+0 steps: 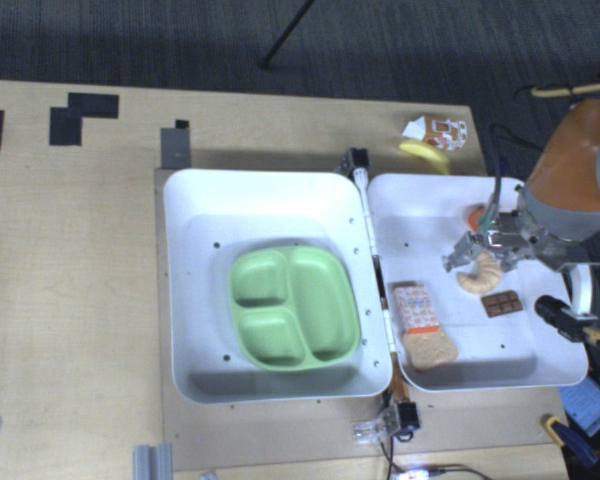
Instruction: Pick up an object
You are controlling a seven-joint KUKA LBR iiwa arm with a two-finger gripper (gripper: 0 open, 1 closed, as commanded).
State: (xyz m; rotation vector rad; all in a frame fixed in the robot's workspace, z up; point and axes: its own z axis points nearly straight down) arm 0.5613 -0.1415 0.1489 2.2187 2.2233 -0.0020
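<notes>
**Pincer low over a pale pastry in the right bin**

The grey arm (pixel 580 183) with its orange band reaches in from the right, and its pincer (pixel 477 252) hangs low inside the right bin (pixel 420 203), toward that bin's far right part. Its fingers (pixel 458 256) are spread apart, pointing down and leftward, with nothing visibly gripped between them. Just beneath and slightly nearer lies a pale, crescent-like pastry (pixel 478 281); whether a fingertip touches it cannot be told. Just right of the pastry sits a small brown chocolate piece (pixel 501 304). A small orange-red item (pixel 476 213) shows just beyond the pincer, partly hidden by it.

Along the left side of the same bin lies a patterned packet (pixel 415 309), and at its near end, touching it, a tan slice of bread (pixel 430 349).

The left bin (pixel 195 268) holds a green divided plate (pixel 293 305) with three compartments, lying flat near its middle.

On the bench (pixel 70 298), beyond the right bin, rest a yellow banana (pixel 424 153) and a small printed wrapper (pixel 438 131), close together.
</notes>
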